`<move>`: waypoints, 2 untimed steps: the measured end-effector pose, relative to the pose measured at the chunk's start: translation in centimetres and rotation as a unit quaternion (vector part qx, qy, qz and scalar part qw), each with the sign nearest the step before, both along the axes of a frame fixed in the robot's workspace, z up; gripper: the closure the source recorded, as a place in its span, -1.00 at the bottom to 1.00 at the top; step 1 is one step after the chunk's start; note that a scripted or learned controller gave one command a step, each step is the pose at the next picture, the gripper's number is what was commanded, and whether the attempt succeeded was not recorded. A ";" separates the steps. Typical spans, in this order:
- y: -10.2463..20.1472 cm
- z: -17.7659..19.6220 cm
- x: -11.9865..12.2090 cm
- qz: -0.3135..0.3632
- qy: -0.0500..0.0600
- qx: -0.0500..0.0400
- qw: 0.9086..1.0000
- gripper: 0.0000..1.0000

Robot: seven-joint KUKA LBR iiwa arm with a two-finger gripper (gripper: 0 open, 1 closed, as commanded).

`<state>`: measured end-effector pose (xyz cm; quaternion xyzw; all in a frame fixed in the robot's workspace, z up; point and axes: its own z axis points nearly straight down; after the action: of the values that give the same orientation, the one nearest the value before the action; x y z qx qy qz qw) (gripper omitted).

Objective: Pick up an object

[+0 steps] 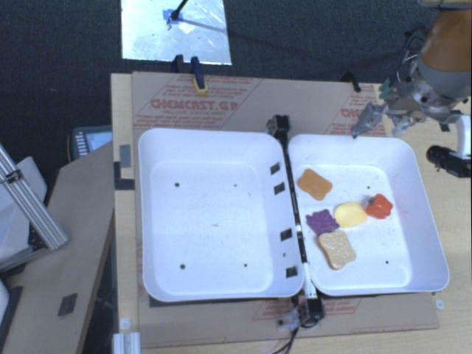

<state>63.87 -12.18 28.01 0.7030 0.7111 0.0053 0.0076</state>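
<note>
Five small objects lie in the right bin (424, 227) before you, all gathered near its middle. You see an orange piece (315, 184) closest to the divider, its long axis running on a slant from upper left to lower right. Below it sits a purple piece (321, 220), touching or just beside a yellow lump (351, 214) whose long axis lies roughly across the bin. A red piece (379, 206) rests just to the right of the yellow one, apparently touching it. Nearest you, a tan bread-shaped slice (338, 250) lies flat, with its long axis slanting from upper left to lower right and its rounded end toward the lower right.

Your gripper (383, 121) hangs above the far rim of the right bin, well apart from all five objects. Its two fingers (366, 119) are spread and point down and to the left, with nothing between them. You can see the orange band (446, 43) of the arm above the wrist at the upper right. Left bin (147, 198) stands beside the right one, and both rest on a cardboard sheet (236, 98).
</note>
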 end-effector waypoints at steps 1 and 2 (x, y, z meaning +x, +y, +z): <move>-0.3 0.7 -0.5 -0.002 0.005 0.001 1.000 1.00; 9.0 0.9 -2.2 0.001 0.008 0.003 1.000 1.00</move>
<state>61.71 -3.15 28.87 0.7025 0.7117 0.0019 -0.0007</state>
